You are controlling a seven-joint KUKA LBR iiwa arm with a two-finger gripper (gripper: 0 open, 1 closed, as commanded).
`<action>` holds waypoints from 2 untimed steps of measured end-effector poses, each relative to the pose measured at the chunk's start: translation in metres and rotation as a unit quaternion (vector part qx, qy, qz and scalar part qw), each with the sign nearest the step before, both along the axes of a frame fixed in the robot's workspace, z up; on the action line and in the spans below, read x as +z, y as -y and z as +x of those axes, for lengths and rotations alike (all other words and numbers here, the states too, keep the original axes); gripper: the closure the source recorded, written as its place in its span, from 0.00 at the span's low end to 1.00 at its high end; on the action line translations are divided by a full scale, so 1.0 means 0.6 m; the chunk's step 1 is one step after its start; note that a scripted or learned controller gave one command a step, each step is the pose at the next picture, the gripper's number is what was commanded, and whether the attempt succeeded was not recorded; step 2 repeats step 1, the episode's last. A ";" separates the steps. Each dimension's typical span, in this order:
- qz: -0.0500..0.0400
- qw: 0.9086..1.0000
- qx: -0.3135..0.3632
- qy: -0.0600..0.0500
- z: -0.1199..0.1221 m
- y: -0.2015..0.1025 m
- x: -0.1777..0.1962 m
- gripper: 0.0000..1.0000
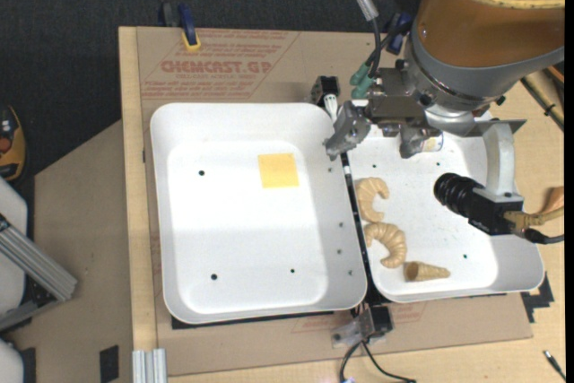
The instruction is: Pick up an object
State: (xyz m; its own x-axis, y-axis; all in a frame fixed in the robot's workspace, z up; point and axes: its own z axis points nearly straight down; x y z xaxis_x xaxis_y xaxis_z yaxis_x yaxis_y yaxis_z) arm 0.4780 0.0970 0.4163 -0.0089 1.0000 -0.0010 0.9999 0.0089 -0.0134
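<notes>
Croissants [384,239] are lying in the right bin [516,269], one above the other, with a small cone [425,271] just beside the lower one. Seemingly released and carrying nothing, the gripper [381,137] is hovering near the divider, above them. Descending there, it is risking striking the left bin [170,193] rim, well apart from the yellow square [278,169].
</notes>
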 end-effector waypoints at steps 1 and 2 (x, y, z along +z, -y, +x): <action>0.001 1.000 -0.003 0.008 0.003 0.007 0.029 1.00; 0.001 1.000 -0.003 0.008 0.003 0.007 0.029 1.00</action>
